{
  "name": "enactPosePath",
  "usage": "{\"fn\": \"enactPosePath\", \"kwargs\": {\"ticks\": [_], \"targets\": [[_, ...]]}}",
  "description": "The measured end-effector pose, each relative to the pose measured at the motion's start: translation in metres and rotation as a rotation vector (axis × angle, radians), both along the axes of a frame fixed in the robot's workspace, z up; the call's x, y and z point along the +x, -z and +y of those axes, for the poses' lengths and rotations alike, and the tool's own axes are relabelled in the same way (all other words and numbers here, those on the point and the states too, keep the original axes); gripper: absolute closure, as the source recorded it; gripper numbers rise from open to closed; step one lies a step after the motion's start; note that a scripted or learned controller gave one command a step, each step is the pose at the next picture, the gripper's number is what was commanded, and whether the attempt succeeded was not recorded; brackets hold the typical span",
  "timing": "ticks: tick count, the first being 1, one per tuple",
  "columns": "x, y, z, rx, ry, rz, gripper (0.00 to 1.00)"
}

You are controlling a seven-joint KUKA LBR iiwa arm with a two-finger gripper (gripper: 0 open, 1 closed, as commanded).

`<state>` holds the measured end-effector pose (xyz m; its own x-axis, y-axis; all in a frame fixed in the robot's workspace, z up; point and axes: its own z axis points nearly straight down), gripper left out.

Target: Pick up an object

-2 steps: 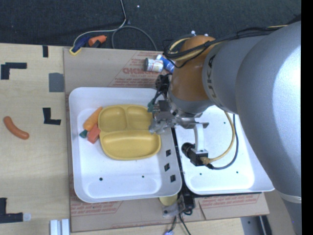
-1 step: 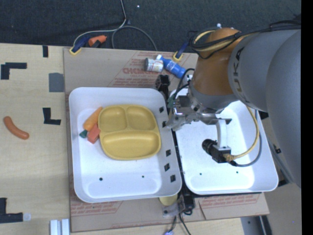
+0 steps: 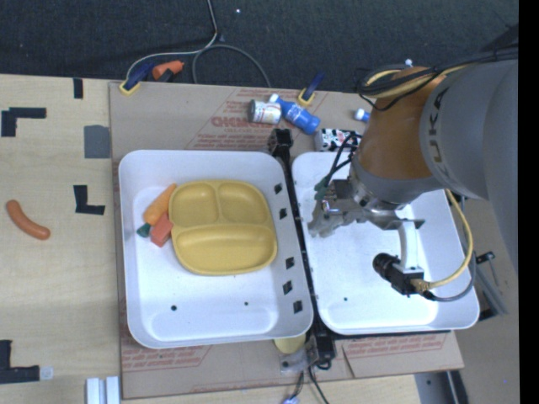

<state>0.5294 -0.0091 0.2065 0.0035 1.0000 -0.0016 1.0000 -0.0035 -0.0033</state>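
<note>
A yellow divided plate (image 3: 223,227) lies in the left bin (image 3: 210,318). Tucked against the plate's left edge are an orange toy carrot (image 3: 157,204) and a small red-orange piece (image 3: 161,233). My gripper (image 3: 324,215) hangs low over the right bin (image 3: 379,310), close to that bin's left wall and near its back half. The grey wrist and orange band above hide what lies directly beneath it. I see nothing held in the gripper.
A toy sausage (image 3: 27,220) lies on the bench far left of the bins. A white and blue bottle-like object (image 3: 286,113) rests behind the bins. Clamps (image 3: 167,69) and a black cable sit along the back edge. A yellow cable (image 3: 455,268) loops from the arm over the right bin.
</note>
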Motion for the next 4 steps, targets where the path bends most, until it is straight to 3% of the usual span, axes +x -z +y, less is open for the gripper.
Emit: {"fn": "enactPosePath", "kwargs": {"ticks": [1, 2, 3, 4], "targets": [[0.068, -0.05, -0.118, -0.007, 0.004, -0.012, 1.0], [0.091, 0.028, -0.047, 0.004, -0.01, 0.003, 1.0], [0.074, 0.023, 0.03, 0.004, -0.012, -0.001, 1.0], [0.062, 0.023, 0.089, 0.004, -0.011, -0.001, 1.0]]}}
